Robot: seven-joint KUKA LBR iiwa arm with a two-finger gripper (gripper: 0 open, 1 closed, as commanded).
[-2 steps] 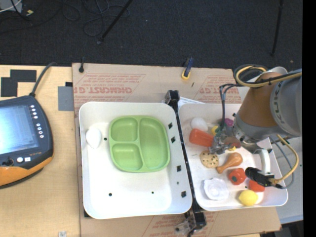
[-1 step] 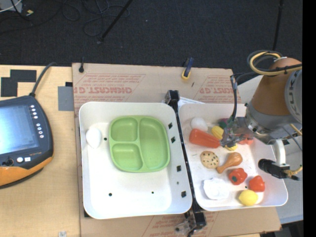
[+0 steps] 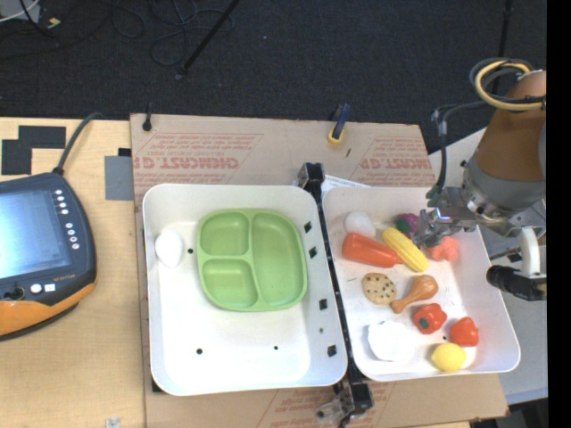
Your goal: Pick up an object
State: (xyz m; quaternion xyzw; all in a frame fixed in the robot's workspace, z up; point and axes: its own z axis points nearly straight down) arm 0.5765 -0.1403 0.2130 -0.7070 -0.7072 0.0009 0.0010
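The worktop [image 3: 98,328] is being occupied by two white bins: the left bin [image 3: 232,355] is carrying a green divided plate [image 3: 251,260], while the right bin [image 3: 500,346] is being crowded with toy food, probably light, stiff and slick plastic. The end effector [image 3: 434,230] is being held low at that bin's upper right, beside the corn cob [image 3: 404,249] and a pink piece [image 3: 445,251]; whether anything is being gripped cannot be told. The corn cob is being judged the likeliest target, best pinched across its narrow middle

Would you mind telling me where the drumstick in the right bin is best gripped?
Probably the thin bone end of the drumstick, taken from above, fingers closing across its slant. It points down-left, next to the cookie, while the fat end lies near the red pepper.
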